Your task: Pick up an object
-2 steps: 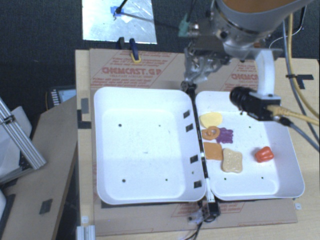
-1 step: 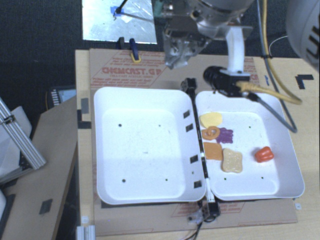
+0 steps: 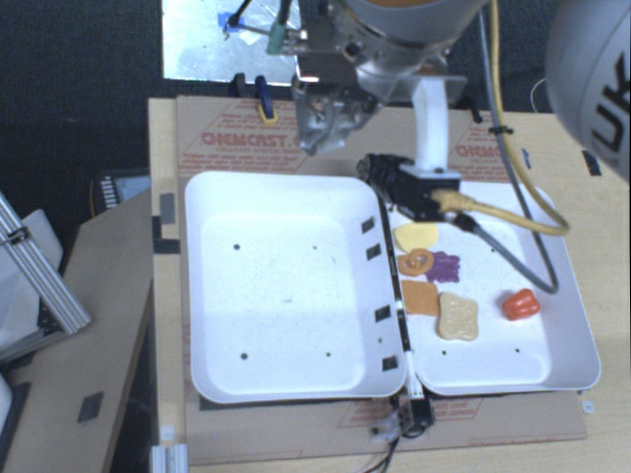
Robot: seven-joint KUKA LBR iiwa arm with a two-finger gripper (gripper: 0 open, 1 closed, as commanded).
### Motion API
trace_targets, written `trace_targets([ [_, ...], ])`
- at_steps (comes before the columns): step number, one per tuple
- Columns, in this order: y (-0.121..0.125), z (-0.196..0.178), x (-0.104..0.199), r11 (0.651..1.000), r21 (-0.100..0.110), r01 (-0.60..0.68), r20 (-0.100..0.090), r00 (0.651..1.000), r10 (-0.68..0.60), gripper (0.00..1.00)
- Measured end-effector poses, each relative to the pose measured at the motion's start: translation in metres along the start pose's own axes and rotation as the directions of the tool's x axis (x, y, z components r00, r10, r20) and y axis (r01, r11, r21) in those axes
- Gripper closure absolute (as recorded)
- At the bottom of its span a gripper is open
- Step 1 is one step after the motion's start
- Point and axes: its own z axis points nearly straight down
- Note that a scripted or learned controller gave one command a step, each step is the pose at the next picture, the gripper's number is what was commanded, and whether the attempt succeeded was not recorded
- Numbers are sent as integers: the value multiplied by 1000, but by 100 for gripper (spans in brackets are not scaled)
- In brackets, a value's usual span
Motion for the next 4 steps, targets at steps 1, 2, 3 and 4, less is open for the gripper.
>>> trace_targets([
  [1,-30,0,-1,1000,1,-1,1,1000,1,100],
  [2,-29,0,-1,1000,-1,-2,0,1000,2,0],
  [3,-28,-11,-1,1000,-3,0,-1,1000,0,100],
  [4,-29,-11,-1,1000,-2,1,-1,1000,-1,0],
])
